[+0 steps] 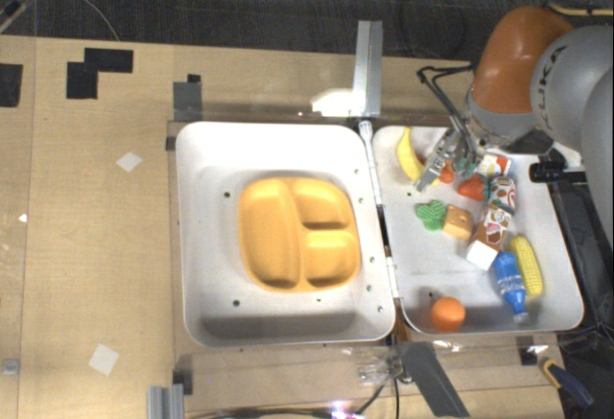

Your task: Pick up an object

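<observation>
My gripper (449, 168) is low over the back of the right bin (566, 312), and its fingers stand apart, open. A small red-orange piece (470, 187) lies just under and beside the fingertips; nothing sits clearly between them. Left of the gripper, a yellow banana (409, 156) rests against the bin's back left wall. In front of it are a green toy (432, 214) and a tan block (458, 221). A printed can (500, 193) lies to its right.
Further forward in the right bin are a white cube (480, 254), a blue bottle (509, 288), a corn cob (527, 266) and an orange (446, 313). The left bin (206, 177) holds a yellow divided plate (297, 233). A metal post (368, 72) stands behind the bins.
</observation>
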`<state>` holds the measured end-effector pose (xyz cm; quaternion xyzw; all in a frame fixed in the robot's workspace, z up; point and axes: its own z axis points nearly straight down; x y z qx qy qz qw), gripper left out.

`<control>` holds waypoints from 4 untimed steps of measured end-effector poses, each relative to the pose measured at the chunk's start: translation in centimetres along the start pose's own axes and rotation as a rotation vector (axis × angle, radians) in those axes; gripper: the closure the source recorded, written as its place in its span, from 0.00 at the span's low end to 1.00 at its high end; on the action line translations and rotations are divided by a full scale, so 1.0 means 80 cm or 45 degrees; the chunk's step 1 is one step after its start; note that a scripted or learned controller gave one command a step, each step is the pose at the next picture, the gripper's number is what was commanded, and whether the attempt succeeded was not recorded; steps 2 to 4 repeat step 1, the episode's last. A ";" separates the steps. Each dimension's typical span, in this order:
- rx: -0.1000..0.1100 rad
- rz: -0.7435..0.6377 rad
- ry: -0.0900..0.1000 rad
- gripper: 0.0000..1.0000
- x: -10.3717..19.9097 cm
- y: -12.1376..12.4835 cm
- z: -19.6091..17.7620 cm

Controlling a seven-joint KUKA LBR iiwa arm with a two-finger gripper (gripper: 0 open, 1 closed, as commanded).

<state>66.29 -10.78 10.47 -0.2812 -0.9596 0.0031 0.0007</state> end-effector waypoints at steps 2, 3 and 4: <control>-0.022 0.535 -0.010 1.00 0.059 0.059 -0.107; -0.022 0.535 -0.010 1.00 0.059 0.059 -0.107; -0.022 0.535 -0.010 1.00 0.059 0.059 -0.107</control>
